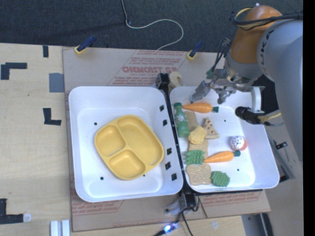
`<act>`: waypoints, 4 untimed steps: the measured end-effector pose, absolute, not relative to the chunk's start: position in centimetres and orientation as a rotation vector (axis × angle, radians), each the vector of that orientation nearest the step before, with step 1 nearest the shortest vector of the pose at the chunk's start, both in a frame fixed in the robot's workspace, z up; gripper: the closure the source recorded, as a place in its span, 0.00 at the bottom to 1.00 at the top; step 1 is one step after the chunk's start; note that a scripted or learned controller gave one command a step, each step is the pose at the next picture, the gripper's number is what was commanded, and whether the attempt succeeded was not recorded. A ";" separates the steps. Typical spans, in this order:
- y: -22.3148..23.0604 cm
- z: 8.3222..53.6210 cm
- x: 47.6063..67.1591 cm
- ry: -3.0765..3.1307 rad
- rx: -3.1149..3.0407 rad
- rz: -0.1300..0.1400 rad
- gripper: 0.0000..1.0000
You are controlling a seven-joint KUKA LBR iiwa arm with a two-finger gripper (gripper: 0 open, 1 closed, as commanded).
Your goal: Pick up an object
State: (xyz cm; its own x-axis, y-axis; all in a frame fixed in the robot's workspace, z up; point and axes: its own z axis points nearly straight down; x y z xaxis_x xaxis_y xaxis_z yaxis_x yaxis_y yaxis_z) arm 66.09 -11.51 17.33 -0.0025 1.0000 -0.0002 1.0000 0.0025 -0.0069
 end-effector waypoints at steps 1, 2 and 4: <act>-11.3 12.6 65.2 -2.221 -2.215 0.008 0.00; -11.6 8.6 65.4 -2.226 -2.229 0.003 0.00; -12.0 14.9 66.2 -2.224 -2.222 -0.001 1.00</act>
